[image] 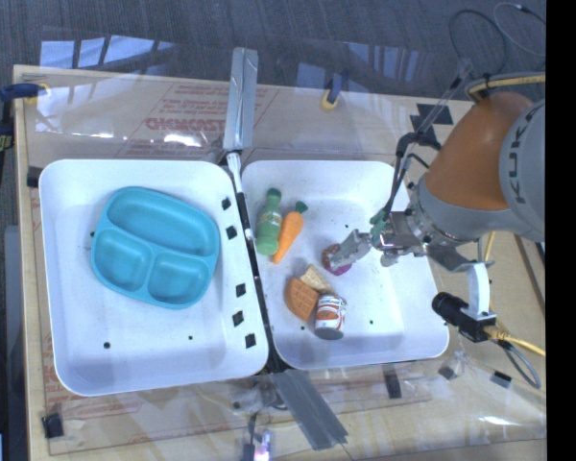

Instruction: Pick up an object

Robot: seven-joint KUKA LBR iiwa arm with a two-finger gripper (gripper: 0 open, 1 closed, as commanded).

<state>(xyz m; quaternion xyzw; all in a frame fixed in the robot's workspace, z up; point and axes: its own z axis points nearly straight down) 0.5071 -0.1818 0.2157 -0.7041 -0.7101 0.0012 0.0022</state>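
The right bin holds a green bottle, an orange carrot, a brown bread-like piece, a small red-and-white can and a small purple-brown object. My gripper reaches in from the right, low over the bin's middle. Its tip sits right at the purple-brown object, touching or just above it. Whether the object lies between the fingers is unclear.
The left bin holds a blue sectioned plate. A divider with black clips runs between the bins. The arm's grey and orange body overhangs the right bin's right edge, with cables beside it.
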